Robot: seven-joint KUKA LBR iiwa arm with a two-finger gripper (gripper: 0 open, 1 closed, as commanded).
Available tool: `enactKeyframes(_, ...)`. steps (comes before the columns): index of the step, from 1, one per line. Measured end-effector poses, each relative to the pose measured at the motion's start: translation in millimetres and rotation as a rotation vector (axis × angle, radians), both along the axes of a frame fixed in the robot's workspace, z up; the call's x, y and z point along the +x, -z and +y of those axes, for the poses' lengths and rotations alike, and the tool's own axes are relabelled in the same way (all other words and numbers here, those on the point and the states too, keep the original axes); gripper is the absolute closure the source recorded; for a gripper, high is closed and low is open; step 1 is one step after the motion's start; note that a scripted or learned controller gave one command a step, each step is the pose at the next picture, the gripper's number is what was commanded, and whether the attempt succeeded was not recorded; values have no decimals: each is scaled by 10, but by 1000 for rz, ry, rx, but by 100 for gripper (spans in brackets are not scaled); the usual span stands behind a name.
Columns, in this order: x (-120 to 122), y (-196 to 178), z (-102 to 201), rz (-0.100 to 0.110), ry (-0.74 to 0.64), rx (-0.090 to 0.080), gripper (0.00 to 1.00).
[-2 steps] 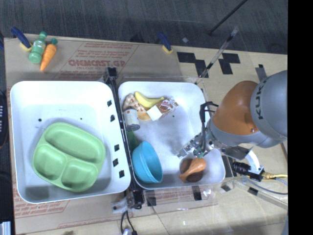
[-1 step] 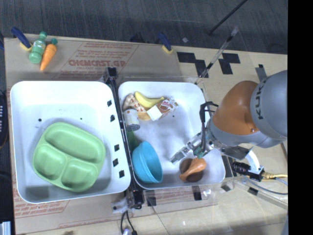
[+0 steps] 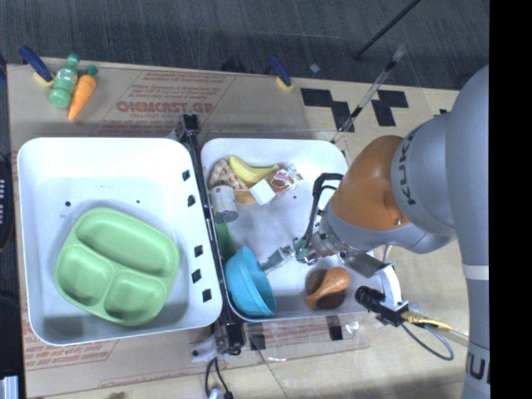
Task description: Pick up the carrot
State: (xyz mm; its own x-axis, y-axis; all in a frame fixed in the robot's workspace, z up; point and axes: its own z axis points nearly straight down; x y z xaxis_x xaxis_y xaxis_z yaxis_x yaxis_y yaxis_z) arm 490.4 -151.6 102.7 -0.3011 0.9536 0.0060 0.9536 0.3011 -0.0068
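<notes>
The carrot [image 3: 81, 95] is small and orange with a green top. It lies on the brown cardboard beyond the far left corner of the left bin [image 3: 33, 165], right beside a green toy bottle [image 3: 62, 83]. My gripper [image 3: 283, 258] hangs low inside the right bin [image 3: 332, 152], just right of a blue bowl [image 3: 249, 283] and left of a brown rounded food item [image 3: 327, 285]. It is far from the carrot, with nothing visibly held. The grey arm with its orange band [image 3: 374, 194] covers the bin's right side.
A green divided plate [image 3: 116, 264] fills much of the left bin. The right bin's far end holds a banana [image 3: 253, 171], a pizza slice [image 3: 221, 173], a small packet [image 3: 284, 181] and a can [image 3: 224, 204]. Blue clamps [image 3: 35, 63] [image 3: 280, 71] sit on the cardboard's far edge.
</notes>
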Motion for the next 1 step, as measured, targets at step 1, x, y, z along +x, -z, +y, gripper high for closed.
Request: enactKeyframes(1, -143, 107, -497, 1, -266, 3, 0)
